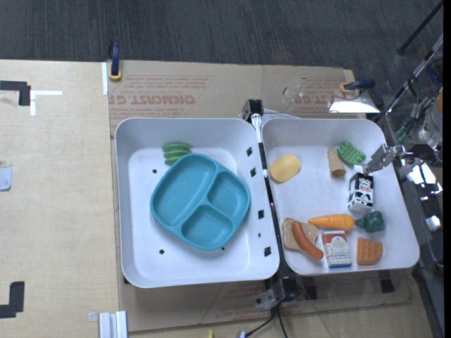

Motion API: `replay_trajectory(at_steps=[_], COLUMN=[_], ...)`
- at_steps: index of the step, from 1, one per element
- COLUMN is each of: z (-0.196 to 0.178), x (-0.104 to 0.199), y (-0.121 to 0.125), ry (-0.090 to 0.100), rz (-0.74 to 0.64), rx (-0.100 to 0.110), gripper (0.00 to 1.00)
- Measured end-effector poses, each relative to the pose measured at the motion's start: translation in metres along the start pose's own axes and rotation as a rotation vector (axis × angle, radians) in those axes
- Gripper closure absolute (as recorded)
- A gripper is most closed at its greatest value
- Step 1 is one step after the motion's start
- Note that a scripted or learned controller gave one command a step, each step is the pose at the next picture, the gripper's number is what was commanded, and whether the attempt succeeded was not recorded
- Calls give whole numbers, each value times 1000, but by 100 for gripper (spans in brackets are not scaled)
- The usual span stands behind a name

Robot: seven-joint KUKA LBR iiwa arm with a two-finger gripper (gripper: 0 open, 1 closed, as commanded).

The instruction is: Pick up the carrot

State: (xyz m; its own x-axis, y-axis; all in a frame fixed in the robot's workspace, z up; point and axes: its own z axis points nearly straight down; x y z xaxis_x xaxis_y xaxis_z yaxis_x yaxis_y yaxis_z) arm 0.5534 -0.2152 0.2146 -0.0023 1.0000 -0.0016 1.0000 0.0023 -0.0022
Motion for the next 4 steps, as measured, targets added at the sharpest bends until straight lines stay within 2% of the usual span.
replay_trajectory(at_steps=[1,2,3,4], z=[101,106,106,106], x=[41,74,79,87], y=[-26,-59,-58,-58], ry=[-11,-36,-30,-28], rz=[-174,-256,-77,44], rx=[-26,-61,-67,-67], gripper=[0,0,0,0])
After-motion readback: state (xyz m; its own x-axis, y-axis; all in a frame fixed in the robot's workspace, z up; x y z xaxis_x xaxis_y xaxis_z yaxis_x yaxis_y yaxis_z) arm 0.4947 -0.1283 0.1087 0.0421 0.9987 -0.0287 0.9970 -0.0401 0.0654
